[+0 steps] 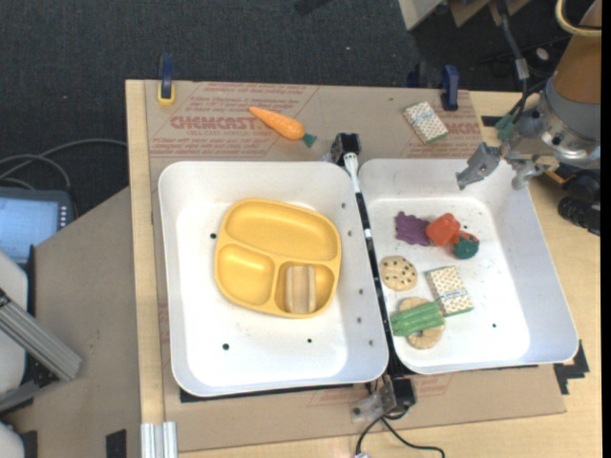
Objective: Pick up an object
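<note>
Two bins, one yellow plate

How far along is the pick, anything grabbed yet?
Nothing looks done. The claw hangs open over the far right corner of the right white bin, with nothing between its fingers. The red toy tomato, purple toy grapes, round speckled cookie and green toy bean all lie in that bin. The whole descent, grasp and lift remain.
</note>
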### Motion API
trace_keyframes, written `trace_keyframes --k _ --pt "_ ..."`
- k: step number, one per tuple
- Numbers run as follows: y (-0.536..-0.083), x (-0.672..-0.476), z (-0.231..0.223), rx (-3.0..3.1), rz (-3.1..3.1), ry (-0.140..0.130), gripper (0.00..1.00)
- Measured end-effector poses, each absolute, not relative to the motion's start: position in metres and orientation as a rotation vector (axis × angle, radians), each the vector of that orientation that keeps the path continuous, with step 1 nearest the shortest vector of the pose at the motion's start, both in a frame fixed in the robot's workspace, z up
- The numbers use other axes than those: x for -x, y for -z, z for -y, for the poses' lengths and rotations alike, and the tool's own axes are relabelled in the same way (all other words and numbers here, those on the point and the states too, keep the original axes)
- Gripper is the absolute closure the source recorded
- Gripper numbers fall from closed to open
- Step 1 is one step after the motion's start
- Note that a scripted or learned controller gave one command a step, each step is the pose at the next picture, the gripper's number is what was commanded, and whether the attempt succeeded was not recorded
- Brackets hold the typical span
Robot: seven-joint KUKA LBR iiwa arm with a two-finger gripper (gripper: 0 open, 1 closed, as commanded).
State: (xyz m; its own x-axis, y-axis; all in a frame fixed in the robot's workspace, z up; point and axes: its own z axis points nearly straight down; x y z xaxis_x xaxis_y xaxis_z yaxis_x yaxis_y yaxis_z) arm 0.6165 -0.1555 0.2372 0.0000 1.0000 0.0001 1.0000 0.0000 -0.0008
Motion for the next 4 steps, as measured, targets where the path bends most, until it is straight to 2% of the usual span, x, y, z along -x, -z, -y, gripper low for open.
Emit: trace_keyframes --k 1,2,3,4 --pt "-0.081 -0.604 0.171 2.216 2.211 -0.012 0.00" --pt "-0.102 -0.609 0.172 2.226 2.223 0.004 1.00" --pt "-0.093 -0.629 0.099 2.226 2.238 0.013 1.00" --pt "-0.191 -0.603 0.026 2.216 2.233 0.012 1.00"
